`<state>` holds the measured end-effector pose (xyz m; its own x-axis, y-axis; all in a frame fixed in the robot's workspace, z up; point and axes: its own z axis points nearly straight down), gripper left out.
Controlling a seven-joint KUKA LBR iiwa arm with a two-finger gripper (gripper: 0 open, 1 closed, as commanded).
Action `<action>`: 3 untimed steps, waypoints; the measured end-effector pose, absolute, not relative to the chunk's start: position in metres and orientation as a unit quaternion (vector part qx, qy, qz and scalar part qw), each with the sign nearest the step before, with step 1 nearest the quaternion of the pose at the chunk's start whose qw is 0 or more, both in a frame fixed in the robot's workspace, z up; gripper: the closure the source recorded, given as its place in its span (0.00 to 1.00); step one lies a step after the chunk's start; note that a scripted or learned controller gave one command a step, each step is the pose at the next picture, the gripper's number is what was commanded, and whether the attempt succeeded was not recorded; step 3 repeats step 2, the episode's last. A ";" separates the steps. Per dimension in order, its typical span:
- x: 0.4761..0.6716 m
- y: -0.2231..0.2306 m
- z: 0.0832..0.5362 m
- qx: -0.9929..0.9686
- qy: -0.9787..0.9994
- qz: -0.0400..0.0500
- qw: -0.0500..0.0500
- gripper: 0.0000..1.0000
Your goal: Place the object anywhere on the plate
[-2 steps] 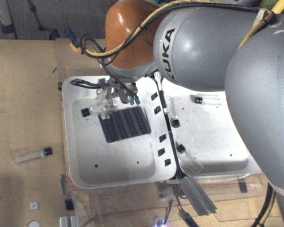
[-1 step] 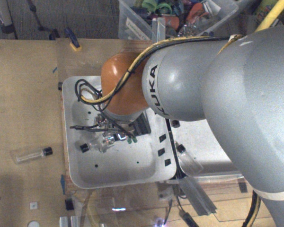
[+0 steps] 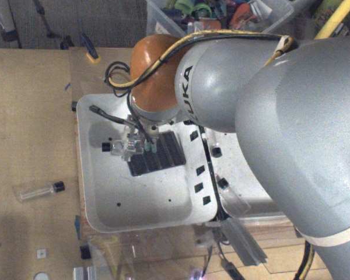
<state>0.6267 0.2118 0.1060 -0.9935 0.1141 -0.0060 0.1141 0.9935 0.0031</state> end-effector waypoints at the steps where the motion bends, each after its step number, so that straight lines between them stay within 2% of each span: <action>1: 0.602 0.226 0.233 0.151 0.989 0.001 0.002 1.00; 2: 0.643 0.226 0.153 0.222 0.975 0.001 0.001 1.00; 3: 0.643 0.226 0.153 0.222 0.975 0.001 0.001 1.00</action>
